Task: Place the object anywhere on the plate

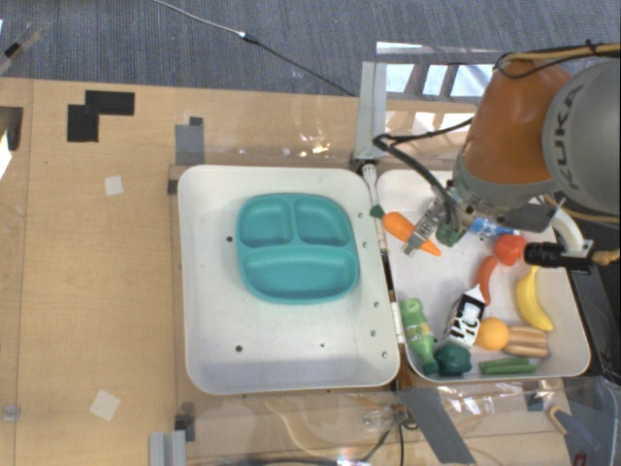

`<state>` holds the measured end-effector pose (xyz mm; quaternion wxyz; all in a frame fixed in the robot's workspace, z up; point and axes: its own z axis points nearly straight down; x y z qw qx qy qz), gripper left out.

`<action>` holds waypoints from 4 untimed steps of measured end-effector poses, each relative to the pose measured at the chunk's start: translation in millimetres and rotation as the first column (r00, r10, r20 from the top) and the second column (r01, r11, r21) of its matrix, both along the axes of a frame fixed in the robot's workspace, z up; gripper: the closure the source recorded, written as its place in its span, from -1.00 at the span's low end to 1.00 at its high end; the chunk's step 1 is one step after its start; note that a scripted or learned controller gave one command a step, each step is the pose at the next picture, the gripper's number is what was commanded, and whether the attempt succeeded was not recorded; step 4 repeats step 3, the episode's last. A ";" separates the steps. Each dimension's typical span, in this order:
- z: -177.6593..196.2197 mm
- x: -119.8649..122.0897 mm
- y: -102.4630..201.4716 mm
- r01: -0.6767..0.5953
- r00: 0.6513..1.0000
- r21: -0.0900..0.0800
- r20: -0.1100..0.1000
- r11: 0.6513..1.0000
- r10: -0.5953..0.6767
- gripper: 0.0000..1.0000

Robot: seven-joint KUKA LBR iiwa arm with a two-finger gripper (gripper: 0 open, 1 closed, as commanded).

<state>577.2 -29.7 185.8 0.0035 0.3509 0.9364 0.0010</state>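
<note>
In right bin, tool touching carrot

Arm cut off at right edge; hides right bin's back.

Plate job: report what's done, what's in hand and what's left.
Done: nothing is on the teal plate in the left bin. In hand: the claw is low in the right bin, at the carrot; whether it grips it cannot be told. Left: secure an object, carry it across and set it on the plate.
</note>
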 end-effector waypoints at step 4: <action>13.3 21.8 122.4 0.327 0.945 0.004 -0.001 0.945 -0.327 -1.00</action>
